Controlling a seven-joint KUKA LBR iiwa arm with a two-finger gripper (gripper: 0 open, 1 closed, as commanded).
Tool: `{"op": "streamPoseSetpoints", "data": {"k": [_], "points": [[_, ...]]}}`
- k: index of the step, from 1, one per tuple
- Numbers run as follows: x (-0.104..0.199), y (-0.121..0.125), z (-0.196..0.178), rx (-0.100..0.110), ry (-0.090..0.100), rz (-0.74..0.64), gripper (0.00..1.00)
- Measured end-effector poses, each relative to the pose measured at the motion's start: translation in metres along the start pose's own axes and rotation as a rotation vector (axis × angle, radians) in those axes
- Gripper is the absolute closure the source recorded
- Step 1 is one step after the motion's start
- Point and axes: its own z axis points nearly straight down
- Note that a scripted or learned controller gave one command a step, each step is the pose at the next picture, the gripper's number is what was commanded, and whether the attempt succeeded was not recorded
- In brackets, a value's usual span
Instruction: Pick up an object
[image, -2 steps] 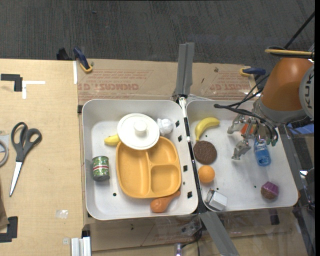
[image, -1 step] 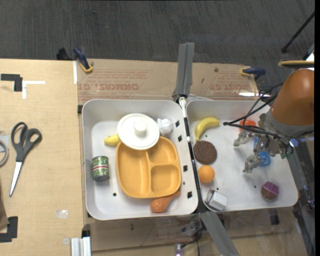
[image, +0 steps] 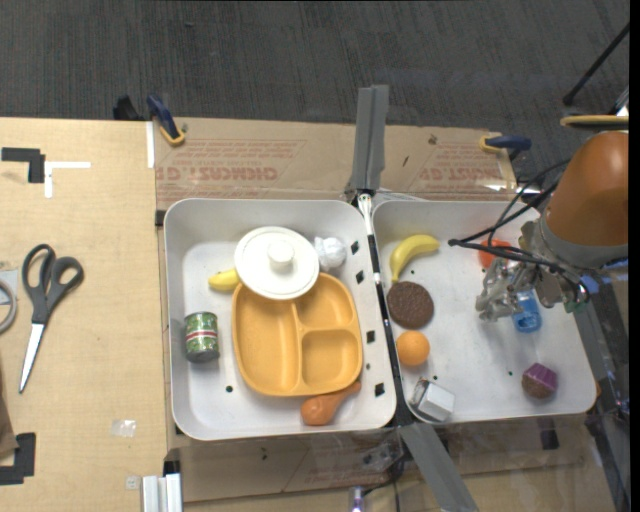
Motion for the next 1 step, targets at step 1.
{"op": "streamPoseSetpoints", "data": {"k": [1], "points": [[-0.0001,0.0003,0.0001,0.000,0.000,0.000,0.00]]}}
